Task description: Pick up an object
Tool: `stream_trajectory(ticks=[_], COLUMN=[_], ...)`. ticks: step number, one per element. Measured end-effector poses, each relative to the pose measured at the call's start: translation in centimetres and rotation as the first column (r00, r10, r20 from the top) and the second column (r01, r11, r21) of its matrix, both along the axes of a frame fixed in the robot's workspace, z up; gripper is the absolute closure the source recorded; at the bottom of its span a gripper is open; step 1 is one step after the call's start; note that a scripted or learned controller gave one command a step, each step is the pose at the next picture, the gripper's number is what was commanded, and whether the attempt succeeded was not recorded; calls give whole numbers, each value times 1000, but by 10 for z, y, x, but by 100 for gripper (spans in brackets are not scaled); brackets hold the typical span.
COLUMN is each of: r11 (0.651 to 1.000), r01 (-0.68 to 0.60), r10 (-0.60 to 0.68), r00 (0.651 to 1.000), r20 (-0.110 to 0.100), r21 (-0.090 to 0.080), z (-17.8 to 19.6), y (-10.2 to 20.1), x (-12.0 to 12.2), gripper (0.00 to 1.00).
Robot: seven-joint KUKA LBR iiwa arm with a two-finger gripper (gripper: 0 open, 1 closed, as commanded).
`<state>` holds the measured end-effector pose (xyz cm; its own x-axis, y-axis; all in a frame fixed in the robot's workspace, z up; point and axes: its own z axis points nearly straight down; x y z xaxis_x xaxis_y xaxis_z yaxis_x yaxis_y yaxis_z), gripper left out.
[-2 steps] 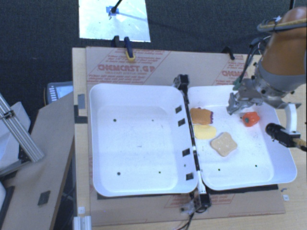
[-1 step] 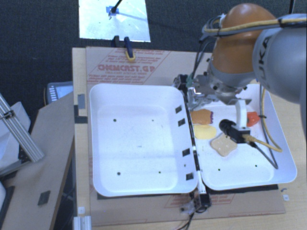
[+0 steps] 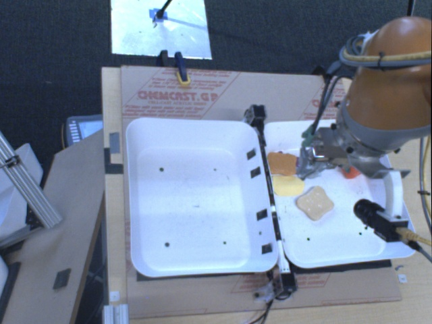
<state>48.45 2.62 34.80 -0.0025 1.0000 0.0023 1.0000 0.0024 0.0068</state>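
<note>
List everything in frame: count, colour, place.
left bin: 1, white, left half of the bench
right bin: 1, white, right beside the left bin
orange piece: 1, orange-brown, right bin, near its left wall
yellow piece: 1, pale yellow, right bin, just in front of the orange piece
tan slice: 1, beige, right bin, middle
red bit: 1, red-orange, right bin, partly under the arm
cardboard sheet: 1, brown with red print, under both bins
clamp: 1, yellow and black, cardboard's far edge
metal plate: 1, silver, beyond the bench
rail: 1, silver, far left
arm: 1, orange and grey, over the right bin
pincer: 1, grey, low beside the orange piece
</note>
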Motion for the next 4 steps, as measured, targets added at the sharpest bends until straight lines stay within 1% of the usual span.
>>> stream_trajectory(ticks=[1, 2, 3, 4], r11=[1000, 1000, 1000, 1000], r01=[-6, -7, -5, -5], r10=[6, 7, 5, 5], r00=[1000, 1000, 1000, 1000], r20=[11, -2, -4, -1], r21=[2, 0, -1, 0], z=[129, 141, 116, 120], y=[49, 107, 152, 211], x=[3, 20, 78, 122], gripper=[100, 100, 100, 100])
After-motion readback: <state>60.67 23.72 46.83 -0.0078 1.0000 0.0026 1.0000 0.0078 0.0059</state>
